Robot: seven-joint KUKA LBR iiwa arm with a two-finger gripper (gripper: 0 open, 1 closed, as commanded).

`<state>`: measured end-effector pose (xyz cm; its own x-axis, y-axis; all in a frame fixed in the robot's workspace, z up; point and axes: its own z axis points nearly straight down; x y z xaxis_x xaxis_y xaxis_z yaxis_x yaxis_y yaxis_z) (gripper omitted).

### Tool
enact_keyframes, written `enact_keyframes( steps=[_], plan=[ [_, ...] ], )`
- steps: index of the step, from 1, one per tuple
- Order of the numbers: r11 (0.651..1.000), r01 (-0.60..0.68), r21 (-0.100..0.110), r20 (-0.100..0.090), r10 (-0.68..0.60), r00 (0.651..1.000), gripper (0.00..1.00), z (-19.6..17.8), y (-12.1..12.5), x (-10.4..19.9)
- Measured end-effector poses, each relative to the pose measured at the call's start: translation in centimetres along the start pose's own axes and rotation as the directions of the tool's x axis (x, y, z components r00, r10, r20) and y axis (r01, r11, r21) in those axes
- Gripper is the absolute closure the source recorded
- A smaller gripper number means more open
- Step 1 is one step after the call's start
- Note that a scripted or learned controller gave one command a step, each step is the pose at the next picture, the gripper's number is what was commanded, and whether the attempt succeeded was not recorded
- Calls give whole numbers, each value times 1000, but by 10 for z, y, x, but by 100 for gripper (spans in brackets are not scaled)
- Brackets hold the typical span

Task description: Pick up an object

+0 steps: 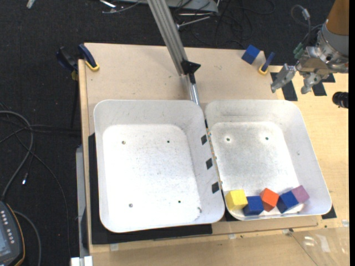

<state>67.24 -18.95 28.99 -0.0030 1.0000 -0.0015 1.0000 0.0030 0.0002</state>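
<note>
Above the bench's far right corner, gripper [299, 80] hung with fingers apart, nothing between them. Blocks sat well away, toward the camera: yellow [236, 198], blue [254, 204], orange [269, 197], blue [287, 200], purple [300, 193], rowed along right bin's [249, 111] near wall.

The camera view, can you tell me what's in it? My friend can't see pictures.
Five small blocks, yellow, blue, orange, another blue and purple, crowd the near edge of the right white bin. The robot's open hand hangs above the bench beyond that bin, holding nothing, near a lone blue block on the bench.
</note>
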Motion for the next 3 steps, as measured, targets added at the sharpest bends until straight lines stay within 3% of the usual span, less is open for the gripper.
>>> enact_keyframes(
  steps=[1, 2, 3],
  plan=[
    [1000, 5, 8, -5, -5, 1000, 0, 103, -12, 89],
    [1000, -7, 10, -3, 7, 1000, 0, 162, -121, 72],
    [1000, -6, 6, -3, 6, 1000, 0, 166, -180, 80]
  ],
)
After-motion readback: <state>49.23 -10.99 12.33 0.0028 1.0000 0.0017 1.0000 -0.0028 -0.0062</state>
